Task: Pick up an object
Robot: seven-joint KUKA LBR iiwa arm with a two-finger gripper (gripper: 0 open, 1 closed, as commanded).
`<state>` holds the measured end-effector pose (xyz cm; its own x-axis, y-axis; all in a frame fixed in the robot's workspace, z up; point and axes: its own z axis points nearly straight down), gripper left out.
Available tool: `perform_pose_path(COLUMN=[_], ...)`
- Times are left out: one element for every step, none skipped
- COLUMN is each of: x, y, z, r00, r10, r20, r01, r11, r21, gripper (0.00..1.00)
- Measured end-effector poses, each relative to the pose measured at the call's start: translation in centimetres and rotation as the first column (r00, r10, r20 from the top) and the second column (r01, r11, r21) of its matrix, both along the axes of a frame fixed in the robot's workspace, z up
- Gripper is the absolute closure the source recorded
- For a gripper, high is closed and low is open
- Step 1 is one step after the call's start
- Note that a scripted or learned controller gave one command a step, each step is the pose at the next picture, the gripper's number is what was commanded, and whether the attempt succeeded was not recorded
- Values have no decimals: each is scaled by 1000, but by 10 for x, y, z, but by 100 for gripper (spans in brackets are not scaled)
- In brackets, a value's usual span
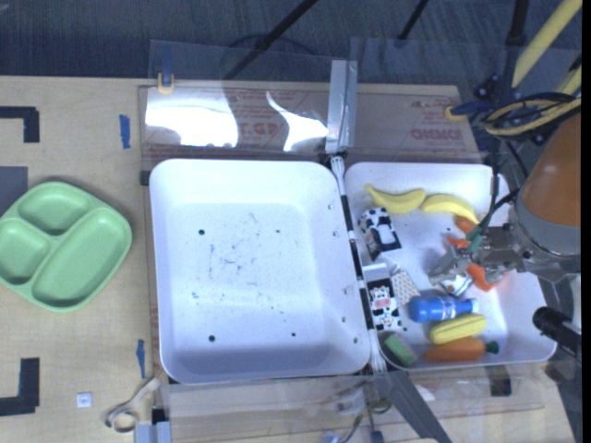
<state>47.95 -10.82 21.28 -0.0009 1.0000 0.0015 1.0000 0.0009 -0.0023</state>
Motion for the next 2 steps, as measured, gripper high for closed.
perform_pose_path(x=[51,122], y=[-2,-30], z=[-111,-125], r00=[986,981], r10=[-165,192], r20=[3,5], r01=[165,-192], r11=[986,981], r21=[-1,-2], gripper=[0,0])
